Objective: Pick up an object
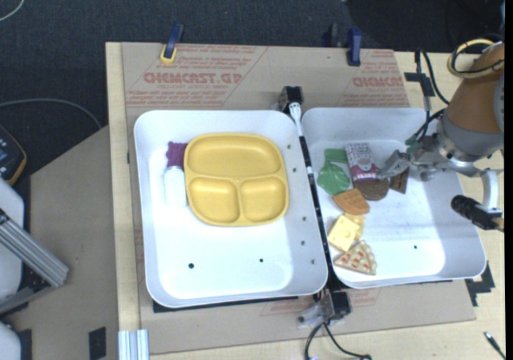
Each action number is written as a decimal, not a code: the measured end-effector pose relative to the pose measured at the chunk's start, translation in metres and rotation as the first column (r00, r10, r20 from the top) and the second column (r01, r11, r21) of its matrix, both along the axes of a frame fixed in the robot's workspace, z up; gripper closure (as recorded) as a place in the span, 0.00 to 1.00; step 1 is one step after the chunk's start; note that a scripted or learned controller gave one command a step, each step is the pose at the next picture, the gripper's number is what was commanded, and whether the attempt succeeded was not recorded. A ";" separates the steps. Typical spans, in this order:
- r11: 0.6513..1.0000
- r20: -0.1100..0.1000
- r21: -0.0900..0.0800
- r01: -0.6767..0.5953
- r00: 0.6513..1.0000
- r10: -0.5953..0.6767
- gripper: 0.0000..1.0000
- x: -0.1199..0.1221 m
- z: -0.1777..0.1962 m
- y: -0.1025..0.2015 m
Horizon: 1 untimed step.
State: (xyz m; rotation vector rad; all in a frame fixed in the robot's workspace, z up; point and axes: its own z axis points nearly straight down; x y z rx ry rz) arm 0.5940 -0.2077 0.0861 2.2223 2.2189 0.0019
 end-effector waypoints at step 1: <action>1.000 0.008 -0.001 -0.001 1.000 0.001 1.00 0.002 0.014 0.000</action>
